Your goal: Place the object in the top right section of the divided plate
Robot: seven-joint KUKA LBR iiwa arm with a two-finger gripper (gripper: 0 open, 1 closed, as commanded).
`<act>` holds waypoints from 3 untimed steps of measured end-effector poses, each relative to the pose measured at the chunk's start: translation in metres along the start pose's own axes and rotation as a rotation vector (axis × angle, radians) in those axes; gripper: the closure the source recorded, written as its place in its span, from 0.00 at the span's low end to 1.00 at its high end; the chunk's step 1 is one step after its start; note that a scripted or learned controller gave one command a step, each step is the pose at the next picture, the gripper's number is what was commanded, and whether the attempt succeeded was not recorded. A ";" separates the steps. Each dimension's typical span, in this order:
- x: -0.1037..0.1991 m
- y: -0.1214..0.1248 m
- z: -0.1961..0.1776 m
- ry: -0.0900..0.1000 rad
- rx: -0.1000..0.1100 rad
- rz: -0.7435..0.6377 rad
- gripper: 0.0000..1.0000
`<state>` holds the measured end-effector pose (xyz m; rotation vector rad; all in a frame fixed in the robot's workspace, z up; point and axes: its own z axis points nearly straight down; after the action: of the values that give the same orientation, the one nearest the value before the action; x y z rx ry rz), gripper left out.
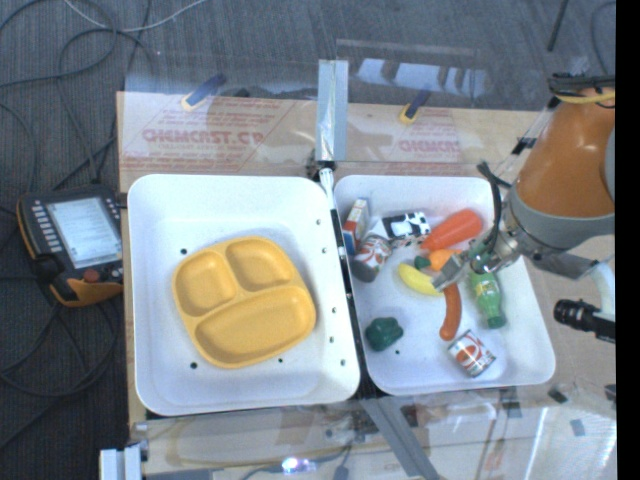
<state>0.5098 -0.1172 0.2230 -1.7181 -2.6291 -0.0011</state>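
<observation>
Gripper (pixel 455 269) low in the right bin (pixel 530 368), among toys just right of the banana (pixel 417 280); finger state impossible to tell, nothing visibly held. Divided plate (pixel 245 300) well left, top right section (pixel 258 263) nearest.

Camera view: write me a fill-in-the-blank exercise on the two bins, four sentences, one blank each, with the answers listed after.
1. The yellow divided plate lies in the ____ bin.
2. The divided plate has ____ sections.
3. The pincer hovers over the ____ bin, among the toy foods.
4. The dark green pepper lies in the same bin as the ____ carrot.

Missing words: left; three; right; orange
</observation>
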 end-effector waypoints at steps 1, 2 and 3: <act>0.052 0.046 0.015 0.000 0.004 0.156 1.00; 0.102 0.135 0.042 -0.001 0.005 0.186 1.00; 0.146 0.173 0.042 -0.003 0.005 0.136 1.00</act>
<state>0.6101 0.0862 0.1817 -1.8933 -2.5058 0.0081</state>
